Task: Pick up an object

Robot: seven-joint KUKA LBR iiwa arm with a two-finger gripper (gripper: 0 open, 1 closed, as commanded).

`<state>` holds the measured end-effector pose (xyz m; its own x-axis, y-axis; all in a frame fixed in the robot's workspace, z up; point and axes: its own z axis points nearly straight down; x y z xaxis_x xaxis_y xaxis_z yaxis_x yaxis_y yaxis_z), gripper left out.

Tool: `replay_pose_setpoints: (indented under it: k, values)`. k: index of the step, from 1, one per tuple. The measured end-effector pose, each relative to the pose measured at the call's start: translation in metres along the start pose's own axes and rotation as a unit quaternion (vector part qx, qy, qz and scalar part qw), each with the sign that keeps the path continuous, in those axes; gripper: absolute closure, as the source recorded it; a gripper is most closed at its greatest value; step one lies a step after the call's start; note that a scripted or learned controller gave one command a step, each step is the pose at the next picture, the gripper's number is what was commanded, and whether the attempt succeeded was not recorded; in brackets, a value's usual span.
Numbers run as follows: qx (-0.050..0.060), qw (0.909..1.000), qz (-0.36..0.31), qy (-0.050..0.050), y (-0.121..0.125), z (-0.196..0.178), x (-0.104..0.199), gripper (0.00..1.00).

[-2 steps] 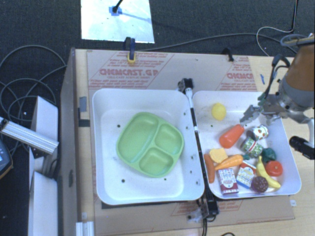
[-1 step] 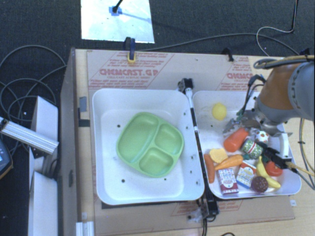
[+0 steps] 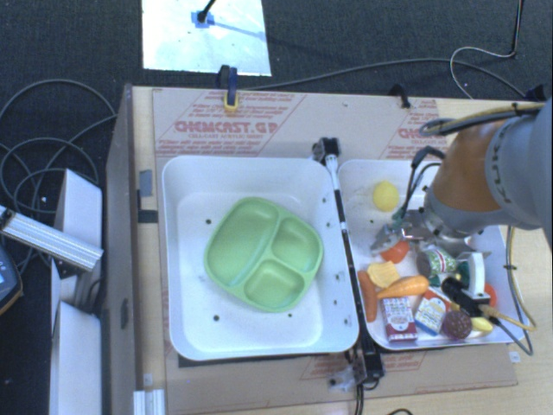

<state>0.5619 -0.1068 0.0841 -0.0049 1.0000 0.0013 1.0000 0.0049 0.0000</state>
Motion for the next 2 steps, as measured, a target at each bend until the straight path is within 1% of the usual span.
replay_pose_setpoints:
  k: [1,2]
  values:
    - [-0.002,1.0,0.001,-0.001,0.001,-0.011,-0.001,1.0]
    - [-0.002,1.0,0.0,0.0,0.02,-0.102,0.066,1.0]
